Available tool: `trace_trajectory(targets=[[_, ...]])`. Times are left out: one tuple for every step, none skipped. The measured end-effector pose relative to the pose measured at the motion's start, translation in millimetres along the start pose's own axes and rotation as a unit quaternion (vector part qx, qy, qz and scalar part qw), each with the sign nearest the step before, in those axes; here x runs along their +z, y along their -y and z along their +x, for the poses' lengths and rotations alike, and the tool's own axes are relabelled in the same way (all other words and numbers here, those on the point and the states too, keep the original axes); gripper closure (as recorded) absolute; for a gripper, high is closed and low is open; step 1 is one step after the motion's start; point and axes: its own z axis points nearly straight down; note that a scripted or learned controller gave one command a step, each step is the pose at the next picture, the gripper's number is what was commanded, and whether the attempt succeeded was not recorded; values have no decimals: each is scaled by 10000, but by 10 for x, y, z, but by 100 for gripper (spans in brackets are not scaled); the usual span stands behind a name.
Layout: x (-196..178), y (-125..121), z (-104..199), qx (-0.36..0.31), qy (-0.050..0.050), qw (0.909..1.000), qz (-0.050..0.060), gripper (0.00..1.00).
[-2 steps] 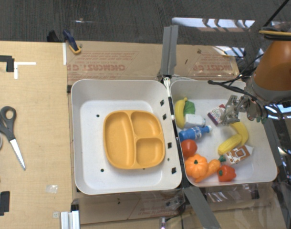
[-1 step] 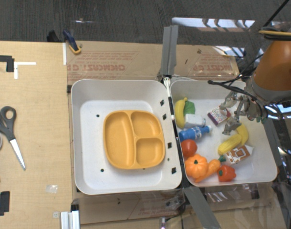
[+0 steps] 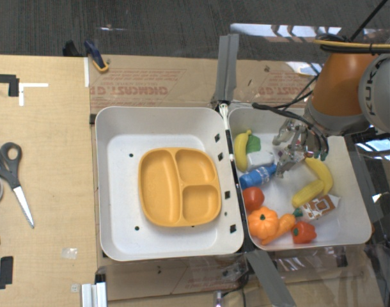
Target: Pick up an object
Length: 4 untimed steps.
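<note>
We are lowering the tool (image 3: 289, 153) over the bottle (image 3: 257, 175) in the right bin (image 3: 355, 171), among crowded toys; whether it is open or gripping anything, we cannot tell, so we are descending squarely

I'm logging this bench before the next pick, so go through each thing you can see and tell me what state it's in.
Gripper: low over the right bin, above the bottle; grip not clear.
Divided yellow plate: lying flat in the left bin, nothing in it.
Blue bottle: on its side.
Two bananas: lying loose in the right bin.
Small pumpkin: upright.
Scissors: shut, on the bench.
</note>
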Motion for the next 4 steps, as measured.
trace_trajectory(targets=[[-113, -5, -18, -16, 31, 10000, 5, 100], [-19, -264, 11, 2048, -9, 9788, 12, 100], [13, 82, 670, 1266, -23, 9919, 10, 100], [-1969, 613, 544, 183, -5, 9998, 5, 100]])
